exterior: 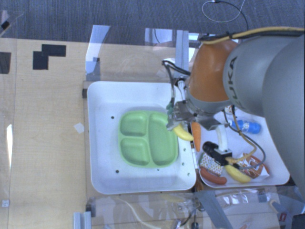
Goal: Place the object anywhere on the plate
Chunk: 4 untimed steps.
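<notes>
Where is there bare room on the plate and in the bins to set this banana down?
All three compartments of the green plate are bare, the left two farthest from the arm. The left bin has bare floor around the plate. The right bin is crowded: carrot, blue bottle, sausage, a second banana. The banana sits at the gripper.

Banana at the plate's edge
Small yellow banana (pixel 183 133) tilts over the right rim of the green three-compartment plate (pixel 145 140), mid-frame.

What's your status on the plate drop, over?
Gripper low over the green plate's right rim. Yellow banana-like piece just under it at the plate edge; held or not, can't tell. Nothing blocking the plate.
</notes>
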Each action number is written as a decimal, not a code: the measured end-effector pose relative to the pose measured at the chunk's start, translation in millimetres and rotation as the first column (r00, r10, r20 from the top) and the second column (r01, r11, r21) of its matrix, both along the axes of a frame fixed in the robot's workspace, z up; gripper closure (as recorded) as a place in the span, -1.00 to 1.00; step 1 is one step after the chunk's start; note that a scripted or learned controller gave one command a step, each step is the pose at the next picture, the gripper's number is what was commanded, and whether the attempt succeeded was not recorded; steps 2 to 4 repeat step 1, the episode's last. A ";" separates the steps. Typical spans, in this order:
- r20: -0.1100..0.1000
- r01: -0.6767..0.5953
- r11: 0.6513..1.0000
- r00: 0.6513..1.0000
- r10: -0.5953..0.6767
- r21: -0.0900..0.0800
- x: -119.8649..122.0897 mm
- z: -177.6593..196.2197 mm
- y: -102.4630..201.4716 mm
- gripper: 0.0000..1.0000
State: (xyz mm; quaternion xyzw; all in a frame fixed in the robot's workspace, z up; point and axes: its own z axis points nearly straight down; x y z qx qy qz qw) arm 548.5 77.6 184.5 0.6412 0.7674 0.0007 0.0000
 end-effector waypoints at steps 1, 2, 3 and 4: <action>0.000 0.001 1.000 1.000 -0.001 0.000 0.1 0.1 -0.4 -1.00; 0.000 0.001 1.000 1.000 -0.001 0.000 0.1 0.1 -0.4 -1.00; 0.000 0.001 1.000 1.000 -0.001 0.000 0.1 0.1 -0.4 -1.00; 0.000 0.001 1.000 1.000 -0.001 0.000 0.1 0.1 -0.4 -1.00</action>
